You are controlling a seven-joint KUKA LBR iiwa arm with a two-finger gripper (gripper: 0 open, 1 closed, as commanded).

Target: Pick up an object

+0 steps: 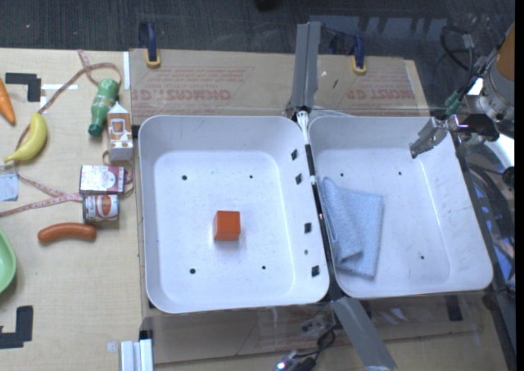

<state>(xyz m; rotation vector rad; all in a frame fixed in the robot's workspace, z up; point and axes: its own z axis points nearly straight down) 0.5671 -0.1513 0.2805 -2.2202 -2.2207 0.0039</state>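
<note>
An orange-red cube point(228, 225) sits on the floor of the left bin point(164, 148), a little below its middle. A folded blue-grey cloth point(355, 227) lies in the right bin point(458, 197), against its left wall. My gripper point(426, 142) hangs over the far right part of the right bin, near the back rim. It is well apart from the cloth and far from the cube. Nothing is seen in its grasp.
Toy food lies on the bench left of the bins: a banana point(28, 139), a green bottle point(102, 104), a small carton point(119, 133), a box point(101, 178), a can point(101, 209), a sausage point(66, 233). Clamps point(148, 43) hold the cardboard behind the bins.
</note>
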